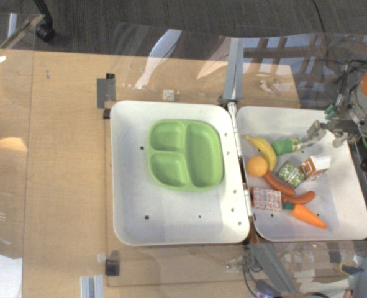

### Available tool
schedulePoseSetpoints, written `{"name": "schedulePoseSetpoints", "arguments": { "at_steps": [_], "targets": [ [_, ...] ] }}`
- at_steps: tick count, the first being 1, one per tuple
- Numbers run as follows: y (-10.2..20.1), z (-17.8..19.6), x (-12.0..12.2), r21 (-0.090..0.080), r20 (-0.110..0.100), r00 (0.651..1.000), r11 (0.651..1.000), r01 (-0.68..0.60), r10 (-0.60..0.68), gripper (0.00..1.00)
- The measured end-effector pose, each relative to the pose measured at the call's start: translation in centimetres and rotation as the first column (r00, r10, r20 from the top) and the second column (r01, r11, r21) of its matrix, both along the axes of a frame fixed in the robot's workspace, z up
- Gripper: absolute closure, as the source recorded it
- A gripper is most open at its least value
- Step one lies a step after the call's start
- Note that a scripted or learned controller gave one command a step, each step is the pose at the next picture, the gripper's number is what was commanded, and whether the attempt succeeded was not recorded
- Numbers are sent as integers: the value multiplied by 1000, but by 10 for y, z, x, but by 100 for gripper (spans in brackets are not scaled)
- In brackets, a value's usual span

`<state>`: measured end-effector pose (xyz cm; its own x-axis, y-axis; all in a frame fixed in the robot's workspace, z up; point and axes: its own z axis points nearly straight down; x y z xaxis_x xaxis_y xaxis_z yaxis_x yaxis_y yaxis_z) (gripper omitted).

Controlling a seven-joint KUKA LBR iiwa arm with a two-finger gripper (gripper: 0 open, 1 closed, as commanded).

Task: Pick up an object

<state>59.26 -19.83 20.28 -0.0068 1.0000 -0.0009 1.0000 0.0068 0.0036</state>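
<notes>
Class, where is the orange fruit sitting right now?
The orange fruit lies in the right bin, near its left wall, touching the banana just above it and the red sausage just below it.

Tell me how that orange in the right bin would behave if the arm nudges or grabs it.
The orange looks round and smooth, so a nudge would probably roll it. The banana and sausage seem to touch it and may check that roll. Two fingers could slip off its curve unless centred.
</notes>
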Motion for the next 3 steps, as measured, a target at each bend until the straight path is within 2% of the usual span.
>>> {"name": "schedulePoseSetpoints", "arguments": {
  "at_steps": [1, 2, 3],
  "targets": [
    [47, -99, -10, 1, -1, 1000, 1000, -21, 21, 0],
    [90, -107, -45, -9, 26, 998, 998, -63, 64, 0],
    [90, -94, -41, -11, 37, 997, 998, -66, 66, 100]
  ]
}}
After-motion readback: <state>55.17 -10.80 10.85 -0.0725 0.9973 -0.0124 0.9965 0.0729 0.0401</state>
